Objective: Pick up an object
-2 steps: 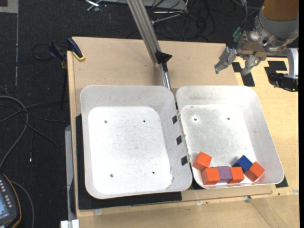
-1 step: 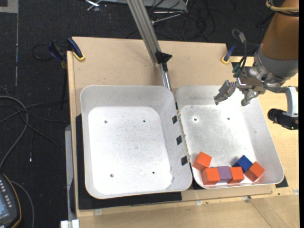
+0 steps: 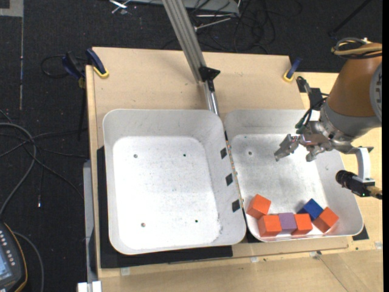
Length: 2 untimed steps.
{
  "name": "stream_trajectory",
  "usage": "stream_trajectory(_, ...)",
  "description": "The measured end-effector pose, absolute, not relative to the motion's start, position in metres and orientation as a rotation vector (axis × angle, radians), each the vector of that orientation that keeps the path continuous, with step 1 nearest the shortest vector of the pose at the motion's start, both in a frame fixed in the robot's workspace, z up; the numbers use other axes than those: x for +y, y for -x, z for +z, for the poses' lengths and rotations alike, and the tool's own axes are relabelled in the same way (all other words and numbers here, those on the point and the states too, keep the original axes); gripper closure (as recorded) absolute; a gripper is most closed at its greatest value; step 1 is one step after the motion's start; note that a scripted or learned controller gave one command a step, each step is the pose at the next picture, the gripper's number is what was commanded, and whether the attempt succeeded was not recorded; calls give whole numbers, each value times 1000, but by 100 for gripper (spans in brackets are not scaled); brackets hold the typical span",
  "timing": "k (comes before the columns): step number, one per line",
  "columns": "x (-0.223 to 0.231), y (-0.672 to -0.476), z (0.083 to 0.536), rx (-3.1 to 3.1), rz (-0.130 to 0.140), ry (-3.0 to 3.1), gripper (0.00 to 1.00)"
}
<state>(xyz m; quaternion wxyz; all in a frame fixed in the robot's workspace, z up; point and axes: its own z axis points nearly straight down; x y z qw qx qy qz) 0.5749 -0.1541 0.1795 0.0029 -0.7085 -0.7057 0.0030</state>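
holding six blocks (image 3: 290, 219), the right bin (image 3: 276, 172).

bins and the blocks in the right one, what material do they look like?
Two shallow white bins: likely moulded plastic, matte, with rounded corners and dark speckling on the floors. The small orange cube, purple cube and blue cube in the right bin: flat, unglossy faces with crisp edges, so painted wood or foam; the view leaves that open.

A robotics lab: clamped wooden desk (image 3: 158, 84), white bins (image 3: 121, 126), loose cables (image 3: 36, 157) across black carpet, aluminium camera mast (image 3: 182, 29).
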Motion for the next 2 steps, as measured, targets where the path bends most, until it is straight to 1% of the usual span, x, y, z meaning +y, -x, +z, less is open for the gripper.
stream_trajectory(1, -200, -677, 95, -2227, 0, 2221, 0)
stream_trajectory(2, -199, -677, 111, -2231, -2, 2220, 100)
